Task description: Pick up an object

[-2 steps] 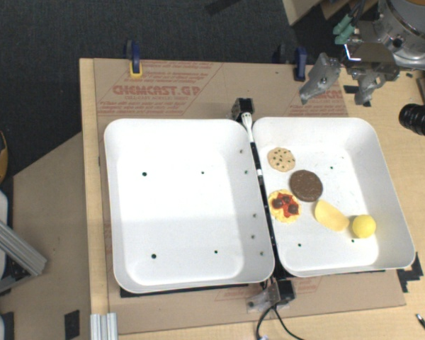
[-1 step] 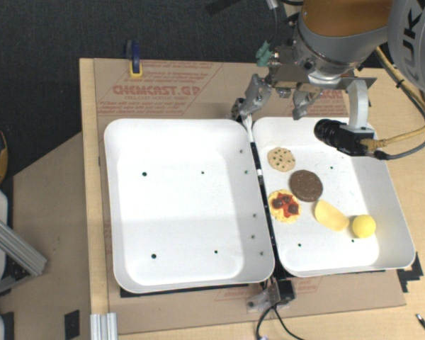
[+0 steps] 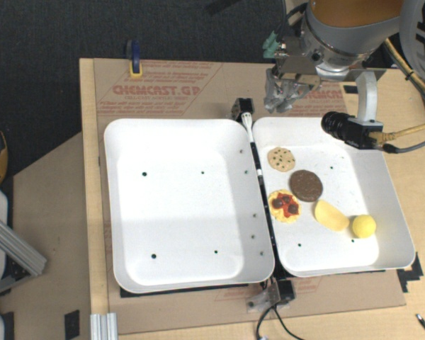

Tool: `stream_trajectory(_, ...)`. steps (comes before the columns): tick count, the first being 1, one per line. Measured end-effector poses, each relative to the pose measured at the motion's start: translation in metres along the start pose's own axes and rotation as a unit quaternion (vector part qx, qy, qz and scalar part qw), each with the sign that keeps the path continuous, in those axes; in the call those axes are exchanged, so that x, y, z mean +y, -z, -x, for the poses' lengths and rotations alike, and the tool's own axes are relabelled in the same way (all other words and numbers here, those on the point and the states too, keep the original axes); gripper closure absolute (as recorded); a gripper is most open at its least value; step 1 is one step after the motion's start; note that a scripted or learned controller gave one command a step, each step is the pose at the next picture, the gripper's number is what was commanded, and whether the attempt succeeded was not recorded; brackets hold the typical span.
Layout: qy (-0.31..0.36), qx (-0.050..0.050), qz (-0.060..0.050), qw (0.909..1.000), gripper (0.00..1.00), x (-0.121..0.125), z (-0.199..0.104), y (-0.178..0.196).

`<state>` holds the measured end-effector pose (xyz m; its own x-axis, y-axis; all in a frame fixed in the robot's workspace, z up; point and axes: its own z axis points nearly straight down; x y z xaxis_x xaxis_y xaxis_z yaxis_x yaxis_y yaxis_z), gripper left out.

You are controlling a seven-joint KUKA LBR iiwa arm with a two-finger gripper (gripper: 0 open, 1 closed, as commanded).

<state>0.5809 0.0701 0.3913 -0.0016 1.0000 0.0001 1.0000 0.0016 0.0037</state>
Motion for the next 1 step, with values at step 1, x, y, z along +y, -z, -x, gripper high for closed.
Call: stream_trajectory(1, 0.003, 0.001, -0.004, 1.0000, 1.00, -0.0166, -0.0677, -0.0187)
